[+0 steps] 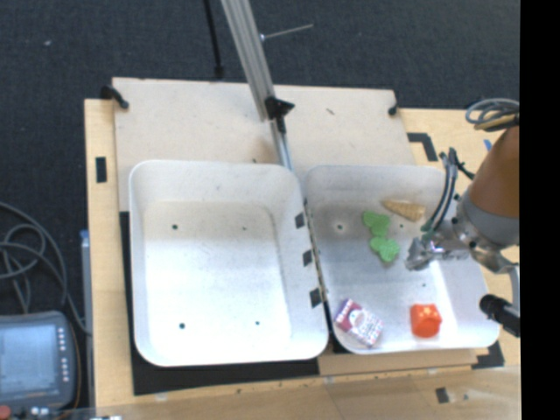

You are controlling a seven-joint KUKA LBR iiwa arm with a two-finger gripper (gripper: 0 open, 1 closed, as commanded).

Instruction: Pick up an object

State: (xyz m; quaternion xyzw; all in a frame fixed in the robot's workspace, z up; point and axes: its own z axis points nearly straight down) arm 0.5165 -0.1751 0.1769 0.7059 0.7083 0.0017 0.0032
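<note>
Seemingly, pincer (423,257) hovered beside green lobed plastic piece (382,237), at its 3 o'clock; finger state unreadable. Best approach: centre over piece, descend straight, close gently.

Four bits sitting in the right bin (319,201)
Green piece (381,236) mid-bin, tan cone (404,208) just behind it, red block (425,319) and patterned packet (359,323) up front.

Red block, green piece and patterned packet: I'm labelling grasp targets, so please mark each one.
red block (425,319), camera view, middle of its top face
green piece (381,237), camera view, its narrow middle
patterned packet (360,323), camera view, middle of its printed face
</note>
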